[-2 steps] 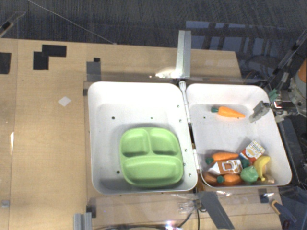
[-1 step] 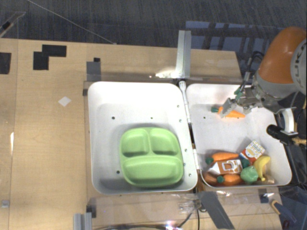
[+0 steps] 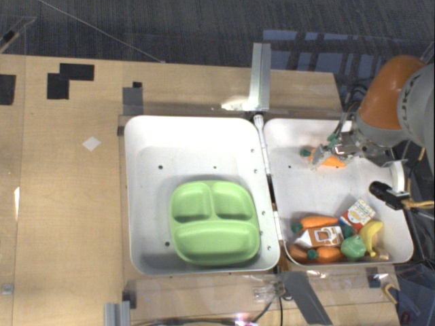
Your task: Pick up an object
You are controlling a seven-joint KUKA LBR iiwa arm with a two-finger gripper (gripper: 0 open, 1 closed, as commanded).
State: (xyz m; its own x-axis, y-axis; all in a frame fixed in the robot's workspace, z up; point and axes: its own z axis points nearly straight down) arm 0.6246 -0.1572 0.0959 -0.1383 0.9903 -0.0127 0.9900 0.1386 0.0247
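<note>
My gripper (image 3: pixel 335 150) reaches into the right bin (image 3: pixel 292 182) from the right, low over its far half. A small orange toy with a green tip (image 3: pixel 325 158) lies directly under the gripper's tip and touches it or nearly does. The gripper body hides part of the toy, so a grasp cannot be confirmed. Along the bin's near edge lies a pile of toy food: an orange carrot (image 3: pixel 318 221), an orange carton (image 3: pixel 325 236), a green piece (image 3: pixel 353 248), a banana (image 3: pixel 372 236) and a small white-and-red carton (image 3: pixel 359 213).
The left bin (image 3: pixel 149 182) holds a green divided plate (image 3: pixel 214 223) in its near half. A metal post (image 3: pixel 261 77) stands behind the wall between the bins. The arm's orange-banded wrist (image 3: pixel 387 100) and a dark fitting (image 3: pixel 386 195) hang over the right bin's right side.
</note>
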